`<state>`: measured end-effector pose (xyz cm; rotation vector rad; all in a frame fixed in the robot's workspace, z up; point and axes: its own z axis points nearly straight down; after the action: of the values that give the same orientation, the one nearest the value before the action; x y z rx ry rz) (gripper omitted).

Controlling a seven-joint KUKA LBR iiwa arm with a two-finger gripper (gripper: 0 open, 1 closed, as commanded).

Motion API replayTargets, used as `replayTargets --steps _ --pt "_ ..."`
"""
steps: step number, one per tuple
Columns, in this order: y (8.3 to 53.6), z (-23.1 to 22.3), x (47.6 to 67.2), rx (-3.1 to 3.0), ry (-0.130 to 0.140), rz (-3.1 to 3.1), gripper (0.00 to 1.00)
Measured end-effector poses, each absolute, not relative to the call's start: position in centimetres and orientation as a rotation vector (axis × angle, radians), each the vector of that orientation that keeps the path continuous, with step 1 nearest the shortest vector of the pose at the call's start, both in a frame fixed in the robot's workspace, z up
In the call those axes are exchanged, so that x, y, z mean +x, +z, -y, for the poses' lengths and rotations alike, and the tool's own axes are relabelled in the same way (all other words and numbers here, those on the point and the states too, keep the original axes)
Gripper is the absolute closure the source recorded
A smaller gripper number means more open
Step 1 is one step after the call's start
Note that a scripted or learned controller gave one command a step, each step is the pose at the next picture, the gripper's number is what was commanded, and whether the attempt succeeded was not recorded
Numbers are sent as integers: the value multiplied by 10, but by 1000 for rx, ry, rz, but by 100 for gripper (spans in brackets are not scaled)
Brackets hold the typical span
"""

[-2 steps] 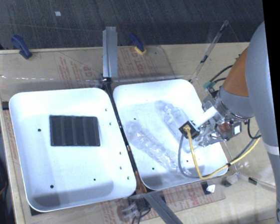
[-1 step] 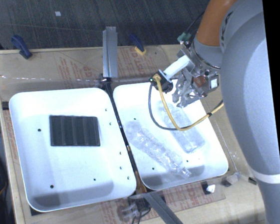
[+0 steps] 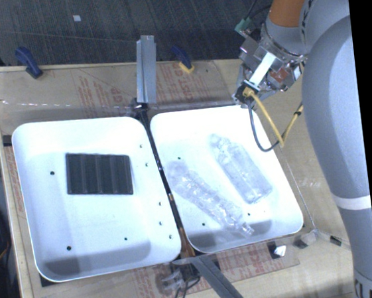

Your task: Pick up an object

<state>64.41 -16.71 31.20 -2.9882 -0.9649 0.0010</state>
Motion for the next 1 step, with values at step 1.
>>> replayTargets --steps 1 --pt "301 143 614 -3069 11 647 100"
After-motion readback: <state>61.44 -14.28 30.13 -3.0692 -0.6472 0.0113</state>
